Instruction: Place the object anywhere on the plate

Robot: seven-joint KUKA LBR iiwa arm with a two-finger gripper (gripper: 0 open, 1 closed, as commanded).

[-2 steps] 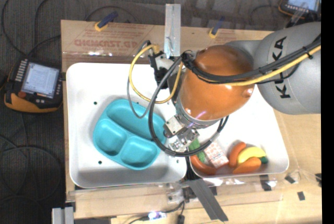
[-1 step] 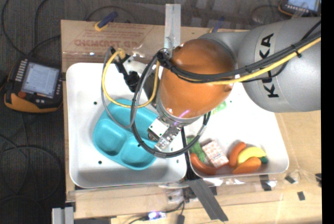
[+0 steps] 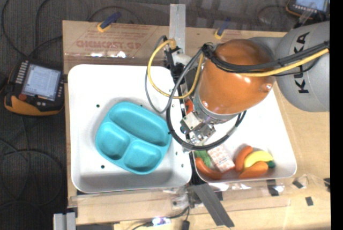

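**Arm over right bin, plate bare in left bin**

Teal divided plate lying in the left white bin, nothing on its three sections. Orange-banded arm hanging over the right bin, wrist low near the divider between the bins. Pincer hidden under the wrist; open or closed, impossible to tell. Toy food piled at the right bin's front edge: orange, yellow and a red-and-white piece, just beside the wrist. Yellow and black cables looping on the arm.
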